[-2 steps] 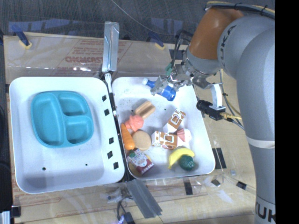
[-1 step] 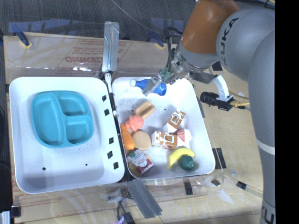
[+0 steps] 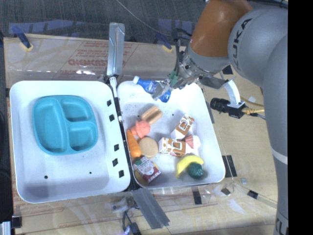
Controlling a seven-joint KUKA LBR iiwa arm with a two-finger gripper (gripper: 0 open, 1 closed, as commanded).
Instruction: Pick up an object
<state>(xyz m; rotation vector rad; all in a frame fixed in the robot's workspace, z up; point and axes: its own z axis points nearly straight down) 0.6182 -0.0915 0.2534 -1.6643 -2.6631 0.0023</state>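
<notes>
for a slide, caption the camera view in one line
Robot hand at a blue bottle in the toy-filled right bin; blue tray in the left bin.

Single fixed view, set above the bench (image 3: 58,53) and tilted down at a slant, taking in both white bins side by side: left bin (image 3: 19,131) with the blue divided tray (image 3: 65,124), right bin (image 3: 208,131) with the mixed items. Far enough back to frame both bins whole plus bench edges and dark floor (image 3: 73,4) beyond. Arm (image 3: 244,38) entering from frame right, looming large and near the lens.
</notes>
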